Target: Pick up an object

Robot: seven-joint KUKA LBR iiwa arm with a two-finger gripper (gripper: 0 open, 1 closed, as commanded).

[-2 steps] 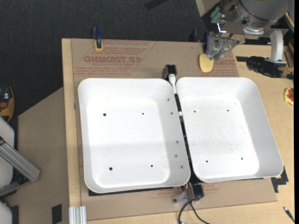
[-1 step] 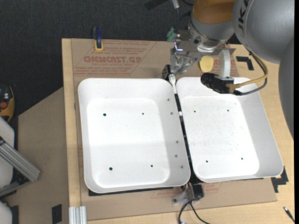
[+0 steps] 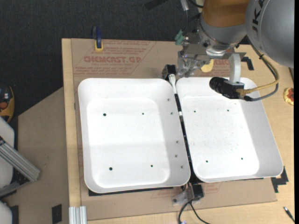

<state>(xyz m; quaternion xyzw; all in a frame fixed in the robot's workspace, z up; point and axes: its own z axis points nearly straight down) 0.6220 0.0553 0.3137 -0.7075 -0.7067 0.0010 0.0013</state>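
"CHEMCAST GP" is printed on the board (image 3: 114, 57) behind the left bin (image 3: 128, 134); the gripper (image 3: 194, 64) hangs nearby, grip unclear.

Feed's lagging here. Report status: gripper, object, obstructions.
Gripper above far edge of right bin, fingers unclear. No object seen held. Left bin alongside.

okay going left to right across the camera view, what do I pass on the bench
Blue clamp → left bin → black strip between the bins → right bin. The claw hangs over the far edge, near the strip.
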